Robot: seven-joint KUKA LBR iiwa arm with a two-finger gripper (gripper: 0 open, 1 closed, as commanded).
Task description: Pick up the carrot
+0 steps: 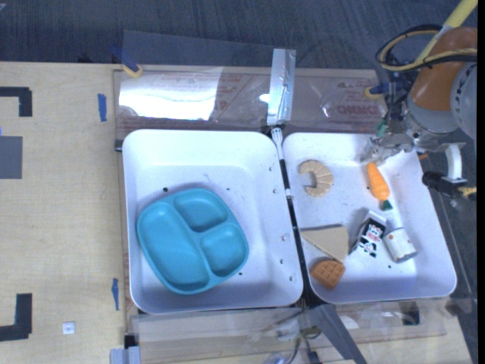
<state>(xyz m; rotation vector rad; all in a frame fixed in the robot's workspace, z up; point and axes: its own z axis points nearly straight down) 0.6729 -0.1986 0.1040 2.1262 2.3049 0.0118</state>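
Sitting on the bench (53, 226) are two white bins. The left bin (151, 154) holds one blue plate (192, 239). The right bin (432, 271) holds one carrot (378, 183), just under the claw (385, 144).

Faint red lettering on the clear plastic sheet (345, 105) behind the bins is too blurred to read.

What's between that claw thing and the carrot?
Just bare white bin floor: in the camera view the gripper sits just above the carrot.
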